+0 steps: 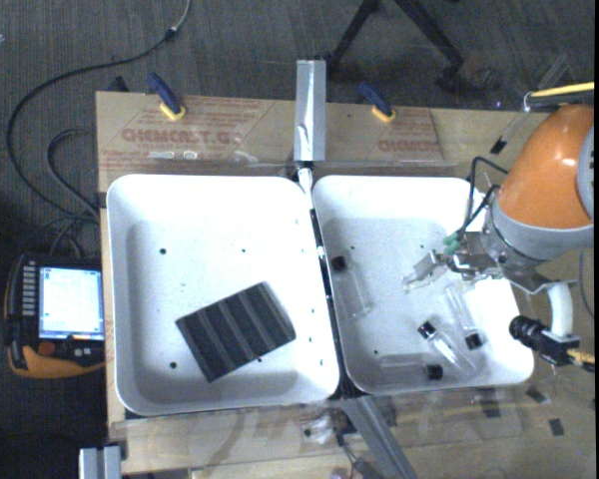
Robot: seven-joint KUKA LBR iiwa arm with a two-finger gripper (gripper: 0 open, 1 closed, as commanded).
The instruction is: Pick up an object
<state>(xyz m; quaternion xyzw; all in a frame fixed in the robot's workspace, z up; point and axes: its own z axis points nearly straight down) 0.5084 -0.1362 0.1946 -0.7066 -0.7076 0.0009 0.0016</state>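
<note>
Black ribbed block (236, 329) lies in the left bin (140, 203), well apart from the end effector (434, 265) over the right bin (379, 193); its grip state I can't tell. Seemingly approach stage: next, descend onto a chosen object.

Single fixed cam, overhead, tilted slightly, mid-range: frames both shallow white plastic bins (220, 193) side by side on the brown surface (230, 128); grey-orange arm (549, 183) enters from right.

Two white bins (220, 193) speckled with small dark dots sit on a brown tabletop (270, 128) with faded red lettering. A black ribbed block (236, 329) lies in the left bin. The arm (549, 183) is orange and grey.
</note>
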